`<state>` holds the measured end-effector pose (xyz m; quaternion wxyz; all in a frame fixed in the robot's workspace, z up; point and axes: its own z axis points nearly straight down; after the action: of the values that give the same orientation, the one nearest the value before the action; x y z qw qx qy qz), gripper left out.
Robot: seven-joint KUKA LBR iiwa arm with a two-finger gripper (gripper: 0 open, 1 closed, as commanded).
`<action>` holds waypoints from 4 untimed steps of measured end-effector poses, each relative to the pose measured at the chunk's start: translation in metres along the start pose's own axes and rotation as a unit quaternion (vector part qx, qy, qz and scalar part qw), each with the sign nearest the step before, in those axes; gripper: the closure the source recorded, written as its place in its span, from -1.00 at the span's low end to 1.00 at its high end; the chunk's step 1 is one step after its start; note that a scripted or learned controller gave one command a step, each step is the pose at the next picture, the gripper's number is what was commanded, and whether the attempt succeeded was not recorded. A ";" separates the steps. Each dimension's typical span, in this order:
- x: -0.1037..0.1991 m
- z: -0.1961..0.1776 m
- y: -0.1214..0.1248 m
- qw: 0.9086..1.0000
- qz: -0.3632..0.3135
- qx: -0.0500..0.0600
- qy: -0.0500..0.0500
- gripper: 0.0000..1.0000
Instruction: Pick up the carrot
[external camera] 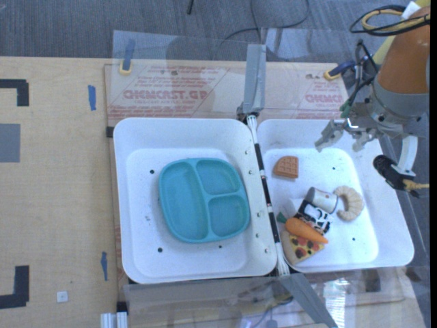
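Observation:
The orange carrot (306, 229) lies in the right bin (365, 248) near its front left, resting across a pizza slice toy (300, 249). My gripper (345, 134) hangs over the bin's back right part, well behind and to the right of the carrot. Its two fingers are spread apart with nothing between them.
In the right bin are also a waffle (287, 167), a small white cup (321, 199), a black-and-white item (314, 216) and a croissant (350, 202). The left bin (133, 149) holds a teal divided plate (203, 199). A metal divider post (254, 80) stands behind the bins.

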<state>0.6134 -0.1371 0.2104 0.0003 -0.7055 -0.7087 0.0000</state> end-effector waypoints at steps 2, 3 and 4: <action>0.027 0.122 -0.131 0.994 -0.111 -0.006 -0.001 -1.00; 0.022 0.109 -0.123 0.994 -0.106 -0.018 -0.006 1.00; 0.096 0.027 -0.133 1.000 0.024 0.000 -0.001 1.00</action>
<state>0.4797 -0.0417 0.1838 -0.0003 -0.7225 -0.6914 0.0001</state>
